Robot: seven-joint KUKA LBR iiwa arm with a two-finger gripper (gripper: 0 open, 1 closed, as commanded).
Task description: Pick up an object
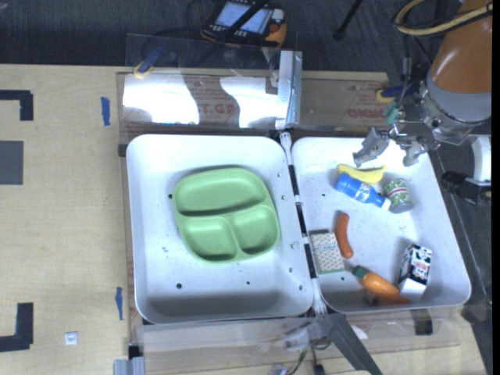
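Observation:
My gripper [388, 148] hangs over the far part of the right bin [449, 209], fingers spread open with nothing between them. Just below it lie a yellow piece [364, 172] and a blue bottle [361, 191], with a small green-labelled can [398, 194] to their right. Further toward the front of the bin are a red sausage [343, 234], a checkered sponge-like block [326, 251], an orange carrot [378, 285] and a small black-and-white carton [417, 266].
The left bin [148, 209] holds a green divided tray [226, 212]. A metal divider [288, 92] rises behind the seam between the bins. A tablet-like device [242, 20] lies on the floor beyond the bench.

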